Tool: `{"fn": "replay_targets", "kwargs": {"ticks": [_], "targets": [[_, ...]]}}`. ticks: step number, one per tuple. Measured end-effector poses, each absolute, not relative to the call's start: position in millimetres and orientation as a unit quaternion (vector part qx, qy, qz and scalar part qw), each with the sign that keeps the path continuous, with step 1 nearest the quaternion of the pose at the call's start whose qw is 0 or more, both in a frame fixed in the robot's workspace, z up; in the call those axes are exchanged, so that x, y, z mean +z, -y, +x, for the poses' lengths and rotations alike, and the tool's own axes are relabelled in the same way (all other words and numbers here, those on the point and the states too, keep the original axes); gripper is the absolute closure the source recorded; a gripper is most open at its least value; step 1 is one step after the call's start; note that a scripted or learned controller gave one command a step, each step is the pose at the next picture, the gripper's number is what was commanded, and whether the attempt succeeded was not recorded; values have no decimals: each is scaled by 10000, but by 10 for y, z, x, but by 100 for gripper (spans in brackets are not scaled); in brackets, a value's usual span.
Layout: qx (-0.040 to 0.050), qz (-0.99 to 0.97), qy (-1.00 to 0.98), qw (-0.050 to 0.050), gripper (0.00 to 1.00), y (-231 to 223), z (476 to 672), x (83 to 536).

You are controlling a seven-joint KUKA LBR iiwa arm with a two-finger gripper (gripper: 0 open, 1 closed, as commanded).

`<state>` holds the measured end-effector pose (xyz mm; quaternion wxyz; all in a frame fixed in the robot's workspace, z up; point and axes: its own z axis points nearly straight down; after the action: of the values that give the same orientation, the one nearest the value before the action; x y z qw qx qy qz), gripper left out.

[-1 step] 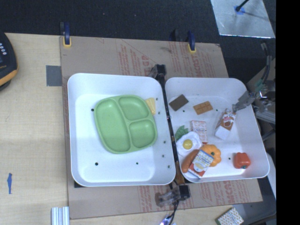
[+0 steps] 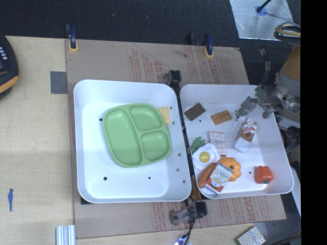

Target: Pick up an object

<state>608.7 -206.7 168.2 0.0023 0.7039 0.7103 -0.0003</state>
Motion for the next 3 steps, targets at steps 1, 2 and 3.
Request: {"fn": "replay_targets", "kwargs": {"ticks": [1, 2, 3], "targets": [[-18, 7051, -7091, -15, 0, 2116, 5780, 908], [-16, 7049, -7093, -1, 100, 2131, 5792, 1035], [-4, 7055, -7088, -3, 100, 1827, 6288, 1434]]}}
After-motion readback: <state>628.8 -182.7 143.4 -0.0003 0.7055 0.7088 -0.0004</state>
